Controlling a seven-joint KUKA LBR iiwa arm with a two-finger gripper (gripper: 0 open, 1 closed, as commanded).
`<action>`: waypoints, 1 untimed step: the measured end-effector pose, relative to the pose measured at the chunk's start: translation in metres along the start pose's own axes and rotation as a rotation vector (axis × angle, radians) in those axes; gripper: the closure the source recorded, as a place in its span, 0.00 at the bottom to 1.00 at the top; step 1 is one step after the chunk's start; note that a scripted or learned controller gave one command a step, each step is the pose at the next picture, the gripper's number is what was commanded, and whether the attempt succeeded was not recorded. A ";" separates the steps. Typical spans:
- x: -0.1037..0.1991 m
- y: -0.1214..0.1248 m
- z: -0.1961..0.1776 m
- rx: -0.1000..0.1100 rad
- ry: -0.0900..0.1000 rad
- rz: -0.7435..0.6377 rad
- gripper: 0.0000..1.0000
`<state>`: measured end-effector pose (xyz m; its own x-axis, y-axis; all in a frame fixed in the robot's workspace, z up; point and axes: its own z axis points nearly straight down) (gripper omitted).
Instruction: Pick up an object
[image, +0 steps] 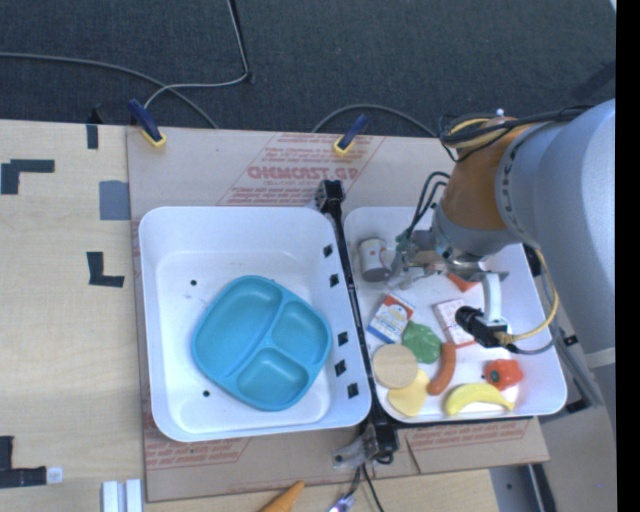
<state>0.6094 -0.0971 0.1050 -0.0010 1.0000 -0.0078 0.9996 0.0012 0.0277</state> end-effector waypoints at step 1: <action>0.000 0.000 0.000 0.001 0.000 0.001 0.00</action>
